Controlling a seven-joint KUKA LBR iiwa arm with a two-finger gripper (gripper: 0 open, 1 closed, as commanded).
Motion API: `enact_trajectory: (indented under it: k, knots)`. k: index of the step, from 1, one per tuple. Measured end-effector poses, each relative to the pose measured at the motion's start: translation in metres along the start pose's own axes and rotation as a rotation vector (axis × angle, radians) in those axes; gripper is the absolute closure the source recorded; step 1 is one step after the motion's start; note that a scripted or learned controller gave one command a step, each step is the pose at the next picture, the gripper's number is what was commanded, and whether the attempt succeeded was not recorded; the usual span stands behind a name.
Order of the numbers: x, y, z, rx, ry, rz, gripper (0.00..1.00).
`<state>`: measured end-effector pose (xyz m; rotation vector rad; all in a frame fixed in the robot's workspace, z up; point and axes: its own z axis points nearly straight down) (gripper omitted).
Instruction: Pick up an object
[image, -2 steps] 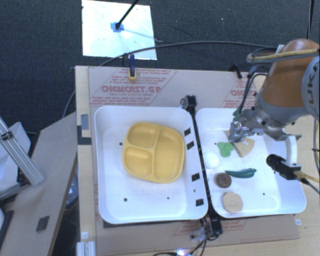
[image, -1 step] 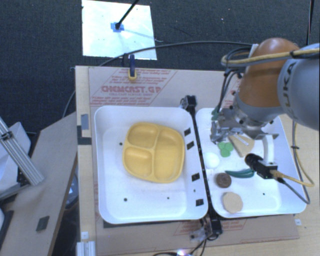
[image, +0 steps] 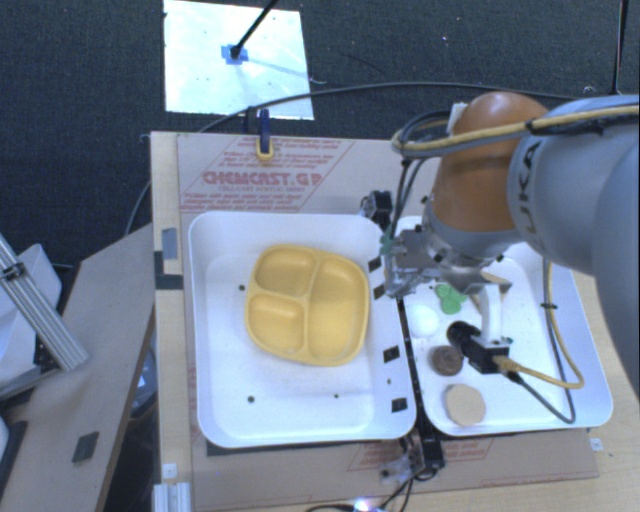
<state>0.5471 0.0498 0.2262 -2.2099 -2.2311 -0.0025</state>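
Lower right of the frame, the tan disc (image: 465, 404) looks light and stiff; pinch its rim. You cannot tell whether your tool (image: 398, 272) is spread.

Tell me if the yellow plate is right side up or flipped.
Right side up: the yellow plate shows three sunken compartments facing the camera.
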Motion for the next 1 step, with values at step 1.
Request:
enact_trajectory:
  k: [1]
  knots:
    - [0.0526, -0.0025, 0.0109, 0.001, 0.000, 0.000, 1.00]
